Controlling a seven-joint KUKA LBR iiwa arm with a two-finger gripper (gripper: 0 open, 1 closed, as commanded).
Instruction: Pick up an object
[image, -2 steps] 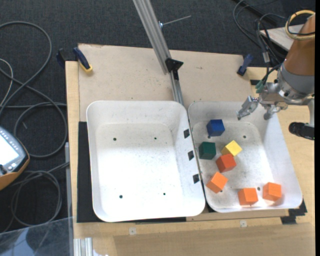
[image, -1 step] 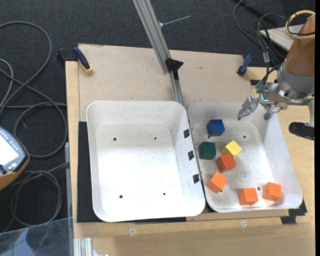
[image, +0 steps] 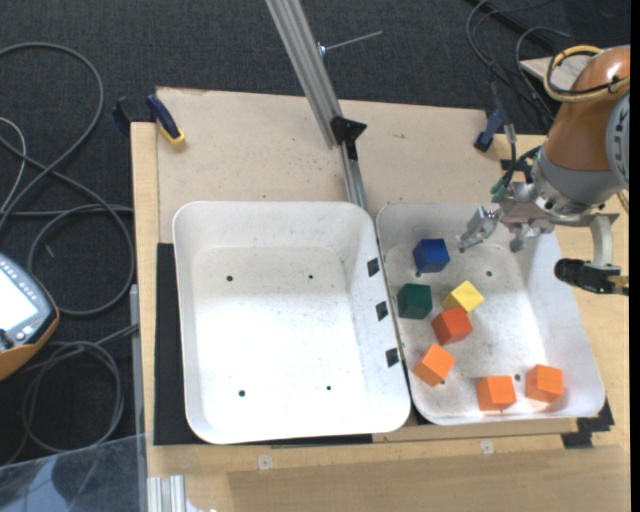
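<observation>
Small blue cube (image: 431, 254), matte, edges crisp, sits in right white bin's (image: 570, 330) upper part. Gripper (image: 497, 232) hangs just right of it, nothing clasped; fingers apart or together, cannot tell.

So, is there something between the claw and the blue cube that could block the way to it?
Nothing visible does. The claw hangs over the far part of the right bin, and the blue cube lies just to its left in this view, with bare bin floor between them. The green cube and yellow cube lie nearer the camera, off that line.
</observation>
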